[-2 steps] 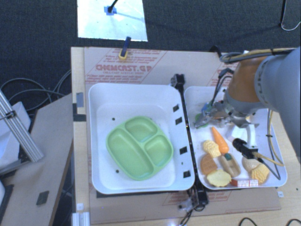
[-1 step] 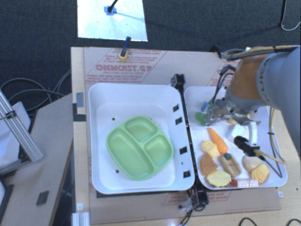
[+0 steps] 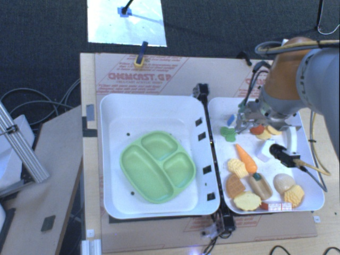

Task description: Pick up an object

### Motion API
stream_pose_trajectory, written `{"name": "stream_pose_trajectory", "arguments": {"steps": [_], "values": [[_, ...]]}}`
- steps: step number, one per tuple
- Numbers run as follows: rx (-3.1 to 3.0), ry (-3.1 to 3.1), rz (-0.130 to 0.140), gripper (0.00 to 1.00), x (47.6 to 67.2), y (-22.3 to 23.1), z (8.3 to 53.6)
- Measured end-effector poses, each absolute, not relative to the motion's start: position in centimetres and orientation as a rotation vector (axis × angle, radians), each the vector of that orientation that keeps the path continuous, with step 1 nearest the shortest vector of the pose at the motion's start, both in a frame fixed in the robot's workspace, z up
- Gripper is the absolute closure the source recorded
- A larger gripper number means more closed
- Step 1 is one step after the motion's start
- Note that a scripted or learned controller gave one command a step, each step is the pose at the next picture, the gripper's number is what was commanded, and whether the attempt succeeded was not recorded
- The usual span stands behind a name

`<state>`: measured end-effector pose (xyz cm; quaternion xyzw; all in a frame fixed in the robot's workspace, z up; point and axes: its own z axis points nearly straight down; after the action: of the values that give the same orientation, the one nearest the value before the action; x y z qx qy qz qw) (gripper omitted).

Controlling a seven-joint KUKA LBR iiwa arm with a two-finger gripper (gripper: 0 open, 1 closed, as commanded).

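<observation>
Toy food fills the right bin (image 3: 317, 195): an orange carrot (image 3: 246, 158) near the middle, a green piece (image 3: 229, 135) and a small blue piece (image 3: 230, 120) toward the divider, yellow corn (image 3: 237, 168), a brown piece (image 3: 234, 185), a potato-like lump (image 3: 247, 201), and a pale egg shape (image 3: 283, 183) beside a ridged yellow piece (image 3: 294, 195). The gripper (image 3: 254, 120) sits low over the far part of this bin, beside a red piece (image 3: 257, 130); whether it grasps anything cannot be told. The left bin (image 3: 114, 116) holds a green divided plate (image 3: 157, 166). Both bins rest on a cardboard sheet (image 3: 141, 74) with red print, on a wooden bench (image 3: 61, 158). Beyond lies dark carpet (image 3: 42, 31) with a pale square panel (image 3: 126, 15), and cables (image 3: 32, 102) trail at the left.
</observation>
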<state>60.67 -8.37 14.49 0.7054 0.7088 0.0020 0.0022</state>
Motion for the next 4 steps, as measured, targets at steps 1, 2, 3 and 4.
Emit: {"name": "stream_pose_trajectory", "arguments": {"steps": [1,2,3,4], "values": [[2.212,2.223,0.008,1.0,61.2,-8.6,20.9],[2.213,2.226,0.004,1.0,61.3,-8.6,22.5],[2.211,2.233,0.004,1.0,61.8,-2.6,22.0],[2.21,2.231,0.006,1.0,63.9,2.6,21.8]]}}
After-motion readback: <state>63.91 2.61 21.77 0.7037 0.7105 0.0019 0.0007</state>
